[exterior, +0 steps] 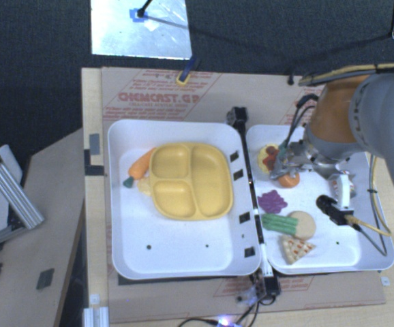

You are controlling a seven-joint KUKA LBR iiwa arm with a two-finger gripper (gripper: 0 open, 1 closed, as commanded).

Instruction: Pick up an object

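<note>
The arm comes in from three o'clock and hangs over the right bin, its gripper down at the bin's ten o'clock corner, close to the divider between the two bins. Right under the tips sits a small orange piece, touching or nearly touching them, but whether the claw is spread or pinching it I cannot tell from this angle. Just at eleven o'clock of the gripper lies a yellow and red item, tight against the bin's upper left wall. Toward six o'clock there's a purple grape bunch, then a green piece beside a round cracker, and a pizza slice near the bottom edge. The right half of that bin has bare floor. Over in the left bin, a yellow divided plate fills the middle, a carrot tucked at its nine o'clock side, with open white floor along the bottom.
</note>
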